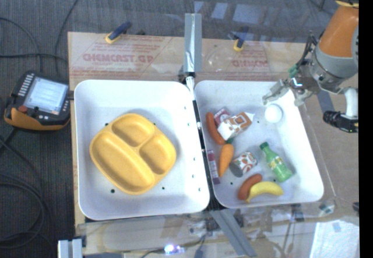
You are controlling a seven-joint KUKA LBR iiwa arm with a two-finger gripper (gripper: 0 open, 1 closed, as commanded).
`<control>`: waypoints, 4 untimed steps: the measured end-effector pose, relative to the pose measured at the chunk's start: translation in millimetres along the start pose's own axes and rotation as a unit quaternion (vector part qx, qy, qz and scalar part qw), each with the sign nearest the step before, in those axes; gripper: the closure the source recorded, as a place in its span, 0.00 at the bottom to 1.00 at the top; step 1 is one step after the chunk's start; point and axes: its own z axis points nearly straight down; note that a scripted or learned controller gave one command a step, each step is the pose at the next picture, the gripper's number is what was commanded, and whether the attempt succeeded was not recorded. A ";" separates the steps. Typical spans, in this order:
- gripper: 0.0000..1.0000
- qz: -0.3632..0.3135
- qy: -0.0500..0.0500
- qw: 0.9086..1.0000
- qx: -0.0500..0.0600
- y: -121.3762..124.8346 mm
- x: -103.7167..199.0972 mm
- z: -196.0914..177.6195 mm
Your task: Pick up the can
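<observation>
The can point(243, 163) lies on its side in the right bin point(309, 158), grey end facing left, white and red label on its body. It rests between a carrot point(225, 159) on its left and a green bottle point(275, 162) on its right. My gripper point(285, 95) hovers over the bin's far right corner, well behind the can and apart from it. Its fingers are spread open with nothing between them. A white ball point(273, 113) sits just below the gripper.
Also in the right bin are a sausage point(213, 127), a small carton point(235, 124), a banana point(265, 190) and a second sausage point(249, 186). The left bin point(87, 105) holds a yellow divided tray point(133, 152). A pendant point(38, 101) lies off the bench at left.
</observation>
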 end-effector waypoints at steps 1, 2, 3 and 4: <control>0.00 -0.074 0.001 0.997 0.001 -78.4 63.7 99.6; 0.00 -0.076 -0.006 0.997 -0.010 -110.2 84.4 110.7; 0.00 0.018 -0.004 1.000 -0.012 -136.4 91.0 110.8; 0.00 -0.032 -0.001 0.999 0.000 -143.3 74.9 15.8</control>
